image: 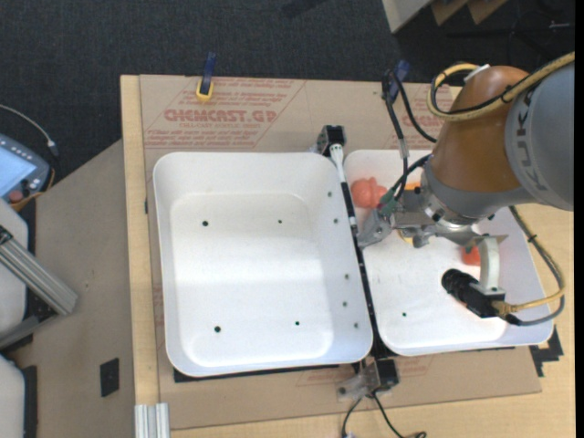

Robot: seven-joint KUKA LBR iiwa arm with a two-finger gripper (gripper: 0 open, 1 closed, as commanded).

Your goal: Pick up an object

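Note:
A salmon-pink object (367, 192) lies at the back left of the right bin (429, 331). My gripper (374, 230) hangs low just in front of it, close to the wall between the two bins. The pink object is apart from the gripper. A small red-orange object (470, 255) peeks out from under the wrist, further right. A sliver of an orange-yellow thing (415, 187) shows behind the wrist. The arm hides much of the right bin's middle.
The left bin (173, 199) stands beside the right one, with a black-dotted divider (351, 245) between them. A black cable plug (470, 295) hangs from the wrist over the right bin's front. Cardboard (228, 108) lies under both bins.

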